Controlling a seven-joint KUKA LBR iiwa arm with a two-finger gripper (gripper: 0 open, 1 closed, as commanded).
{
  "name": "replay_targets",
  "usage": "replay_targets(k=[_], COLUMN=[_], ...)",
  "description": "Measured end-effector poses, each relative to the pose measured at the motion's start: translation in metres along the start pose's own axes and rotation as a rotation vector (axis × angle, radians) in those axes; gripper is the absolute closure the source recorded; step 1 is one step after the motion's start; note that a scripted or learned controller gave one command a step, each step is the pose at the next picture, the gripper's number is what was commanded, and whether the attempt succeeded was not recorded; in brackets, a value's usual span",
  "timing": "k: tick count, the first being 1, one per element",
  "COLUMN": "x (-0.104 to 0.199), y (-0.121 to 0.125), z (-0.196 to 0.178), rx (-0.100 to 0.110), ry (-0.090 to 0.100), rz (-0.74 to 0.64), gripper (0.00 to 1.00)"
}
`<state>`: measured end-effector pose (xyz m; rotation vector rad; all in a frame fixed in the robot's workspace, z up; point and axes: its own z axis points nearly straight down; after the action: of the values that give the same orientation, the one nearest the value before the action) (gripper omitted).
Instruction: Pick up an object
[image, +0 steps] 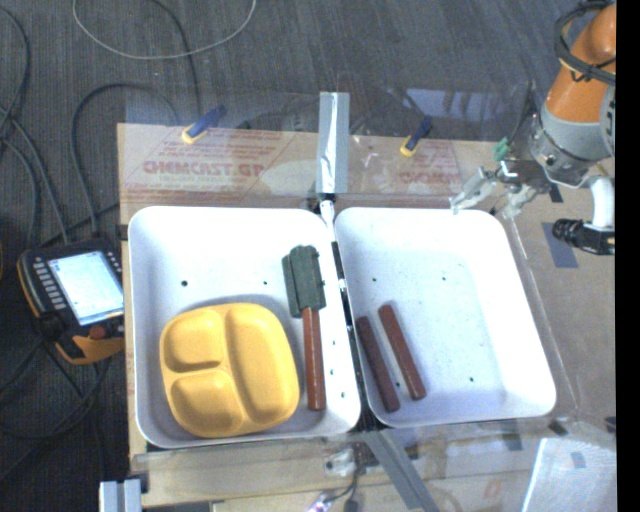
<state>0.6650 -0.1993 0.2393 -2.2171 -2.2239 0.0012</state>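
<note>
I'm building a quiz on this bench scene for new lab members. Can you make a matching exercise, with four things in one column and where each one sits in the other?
Things
1. yellow divided plastic plate
2. dark green brush with a brown handle
3. pair of brown sticks
4. two-finger gripper

Places
A. lying in the right white bin
B. above the far right corner of the right bin
C. front of the left white bin
D. along the right side of the left bin, beside the plate

Pairs: 1-C, 2-D, 3-A, 4-B
</note>
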Motion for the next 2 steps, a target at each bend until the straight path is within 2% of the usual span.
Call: replay_targets(k=[1,2], x=[0.047,0.095], y=[-0.033,-0.097], z=[0.105,0.143], rx=[0.002,0.002], ry=[-0.001,0.001], rz=[0.014,-0.055], gripper=[0.00,0.00])
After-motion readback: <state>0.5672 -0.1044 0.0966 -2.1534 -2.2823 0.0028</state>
